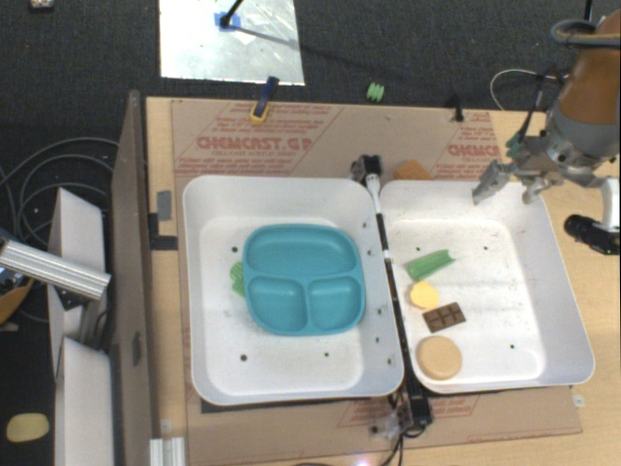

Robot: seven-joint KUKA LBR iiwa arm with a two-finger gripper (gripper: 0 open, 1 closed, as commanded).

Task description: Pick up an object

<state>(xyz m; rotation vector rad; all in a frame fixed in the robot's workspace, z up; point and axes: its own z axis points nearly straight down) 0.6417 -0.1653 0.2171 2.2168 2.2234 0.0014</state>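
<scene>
- Dark carpet-like flooring is surrounding the desk (320,129), whose brown cardboard top is carrying two shallow white bins side by side.
- Filling most of the left bin (209,357), a teal divided tray (303,278) is lying flat, with a sliver of something green (236,278) peeking out from under its left edge.
- Beside it, the right bin (539,289) is holding four small things clustered near its left wall.
- Reaching in from the right, the grey arm (587,85) with its orange band is hovering over the far right corner of the right bin.
- Its gripper (508,184) is hanging well apart from the small things, the two fingers (484,188) spread apart and grasping nothing.
- Nearest the front of the right bin, a round tan biscuit-like piece (440,358) is lying flat.
- Just behind it, a brown chocolate bar (444,316) is lying at a slight tilt.
- A small yellow piece (423,294) is sitting just beside the bar's far left corner.
- Farthest back of the four, a green bean-like piece (428,262) is lying slantwise, close to the yellow piece.
</scene>
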